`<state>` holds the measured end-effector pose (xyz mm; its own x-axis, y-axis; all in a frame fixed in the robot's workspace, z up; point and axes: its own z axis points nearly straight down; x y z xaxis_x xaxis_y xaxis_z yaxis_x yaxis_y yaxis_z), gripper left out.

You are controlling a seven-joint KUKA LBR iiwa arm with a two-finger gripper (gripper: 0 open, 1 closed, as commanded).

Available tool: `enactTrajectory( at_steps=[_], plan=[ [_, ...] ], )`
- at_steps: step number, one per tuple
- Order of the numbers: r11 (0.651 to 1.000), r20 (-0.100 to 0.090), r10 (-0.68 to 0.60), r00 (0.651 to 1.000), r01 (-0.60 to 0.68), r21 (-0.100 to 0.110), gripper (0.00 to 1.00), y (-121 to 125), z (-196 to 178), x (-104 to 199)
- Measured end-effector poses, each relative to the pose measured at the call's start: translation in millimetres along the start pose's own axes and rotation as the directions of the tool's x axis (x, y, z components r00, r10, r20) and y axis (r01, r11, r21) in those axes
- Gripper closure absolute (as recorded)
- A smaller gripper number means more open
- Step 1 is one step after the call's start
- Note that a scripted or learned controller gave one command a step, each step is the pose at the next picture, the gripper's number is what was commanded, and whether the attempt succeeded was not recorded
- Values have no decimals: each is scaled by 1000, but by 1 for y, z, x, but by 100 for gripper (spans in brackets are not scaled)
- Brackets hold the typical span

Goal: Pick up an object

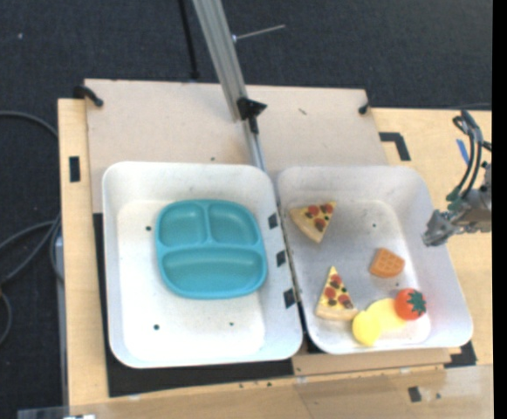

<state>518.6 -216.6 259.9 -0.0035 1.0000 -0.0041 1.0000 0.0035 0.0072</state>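
Looking at your gripper (438,231), it's hovering off the right bin (428,195) rim at 3 o'clock, well apart from the toys. Can't tell its grip. The waffle (387,263) is sitting nearest, probably your easiest grab.

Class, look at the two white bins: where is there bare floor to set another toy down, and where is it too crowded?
Left bin: bare strips around the teal divided plate, widest along the near edge. Right bin: bare middle, between the far pizza slice and the waffle. Crowded: the near edge, with near pizza slice, lemon and tomato.
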Motion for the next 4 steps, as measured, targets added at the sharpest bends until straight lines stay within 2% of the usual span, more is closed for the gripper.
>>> enactTrajectory(
  at_steps=[1, 2, 3, 4],
  plan=[
    [1000, -4, -3, 1000, 3, 5, 100, -9, 1, 53],
    [1000, -4, -3, 1000, 3, 6, 100, -7, 14, 104],
    [1000, -5, -5, 1000, 5, 3, 100, 0, 7, 150],
    [1000, -5, -4, 1000, 4, 6, 100, -5, 17, 200]
  ],
)
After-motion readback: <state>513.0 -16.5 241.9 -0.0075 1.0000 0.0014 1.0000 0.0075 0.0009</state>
